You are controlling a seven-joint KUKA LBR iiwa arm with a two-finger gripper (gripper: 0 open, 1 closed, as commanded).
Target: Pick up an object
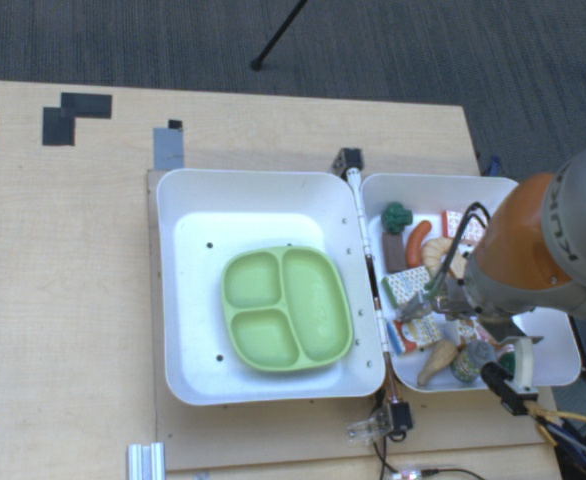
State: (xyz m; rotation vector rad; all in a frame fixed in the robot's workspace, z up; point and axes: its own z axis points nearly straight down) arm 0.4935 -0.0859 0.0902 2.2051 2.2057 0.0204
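My gripper (435,310) hangs low over the middle of the right bin (558,358), amid a pile of toy foods. Just left of it lies a white packet with green dots (405,286). A tan rounded piece (436,255) sits behind it, and a tan pointed piece (434,364) and a dark green can (467,364) lie in front. Toward the bin's back are a green broccoli (396,216), a red sausage (418,239) and a brown block (393,252). The arm's grey and orange body hides the bin's right half.
The left bin (188,268) holds a light green divided plate (287,308). A ridge (365,258) separates the two bins. A red-and-white checked item (457,223) lies at the right bin's back. Cables and a connector (393,420) sit at the bench's front edge.
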